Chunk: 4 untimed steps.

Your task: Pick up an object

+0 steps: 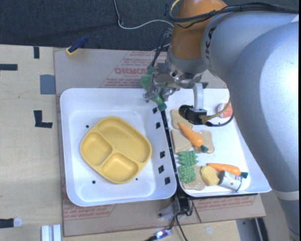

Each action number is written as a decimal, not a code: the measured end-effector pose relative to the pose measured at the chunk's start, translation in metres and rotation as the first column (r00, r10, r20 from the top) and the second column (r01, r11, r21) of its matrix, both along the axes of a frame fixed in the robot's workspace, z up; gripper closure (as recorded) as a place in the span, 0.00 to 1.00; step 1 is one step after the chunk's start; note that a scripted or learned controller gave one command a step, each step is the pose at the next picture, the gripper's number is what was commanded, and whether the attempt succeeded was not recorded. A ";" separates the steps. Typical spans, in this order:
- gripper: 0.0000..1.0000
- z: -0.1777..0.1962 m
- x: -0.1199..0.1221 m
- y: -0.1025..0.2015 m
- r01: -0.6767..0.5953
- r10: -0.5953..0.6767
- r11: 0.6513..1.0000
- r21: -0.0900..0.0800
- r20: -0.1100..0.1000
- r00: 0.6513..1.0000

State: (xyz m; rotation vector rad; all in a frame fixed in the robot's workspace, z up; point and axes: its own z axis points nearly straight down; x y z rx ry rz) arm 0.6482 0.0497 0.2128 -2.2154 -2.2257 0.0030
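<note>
At left of centre, the left bin (70,134) — smooth white plastic, shallow — holds a glossy yellow three-compartment tray (115,148). Right of it, the right bin (246,157) carries two orange carrots (191,135) (223,168), knobbly green broccoli pieces (186,158), a pale yellow chunk (209,175) and a metallic can (231,182) toward the lower right. Above the bins' divide, the gripper (158,92) hangs over the worktop (20,149); whether its fingers grasp anything — cannot tell.
</note>
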 end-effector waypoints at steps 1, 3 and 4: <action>1.00 0.008 -0.011 -0.002 0.003 -0.003 1.000 0.000 0.000 1.000; 1.00 0.001 0.000 0.000 0.003 -0.003 1.000 -0.001 -0.001 1.000; 1.00 0.020 0.005 -0.001 0.002 -0.002 1.000 0.001 0.002 1.000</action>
